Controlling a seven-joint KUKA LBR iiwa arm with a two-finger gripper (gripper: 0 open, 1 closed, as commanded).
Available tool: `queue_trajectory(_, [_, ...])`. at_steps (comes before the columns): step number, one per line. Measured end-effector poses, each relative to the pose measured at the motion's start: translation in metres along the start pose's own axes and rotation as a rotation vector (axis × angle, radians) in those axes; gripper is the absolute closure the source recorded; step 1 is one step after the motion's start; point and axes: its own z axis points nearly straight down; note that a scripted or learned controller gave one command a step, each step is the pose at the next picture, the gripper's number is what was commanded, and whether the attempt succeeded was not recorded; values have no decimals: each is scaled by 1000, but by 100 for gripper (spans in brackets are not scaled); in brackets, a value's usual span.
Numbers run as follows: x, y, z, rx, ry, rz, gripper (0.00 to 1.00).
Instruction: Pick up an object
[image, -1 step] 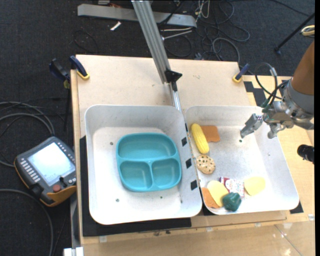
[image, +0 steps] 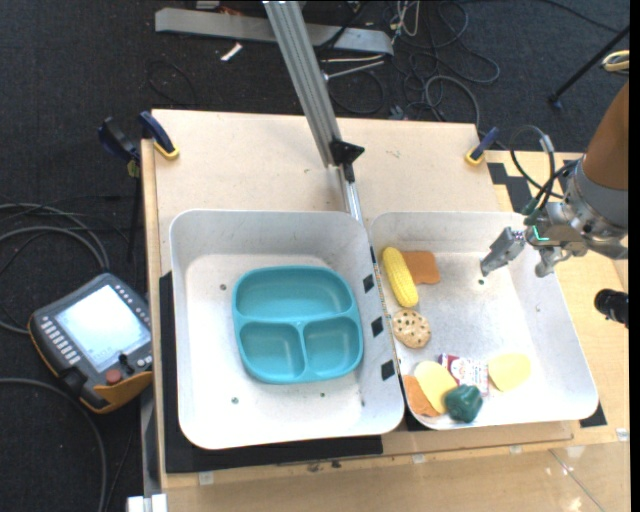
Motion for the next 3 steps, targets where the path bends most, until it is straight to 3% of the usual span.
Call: queue_trajectory(3, [12, -7, 171, 2, 0, 2, 0])
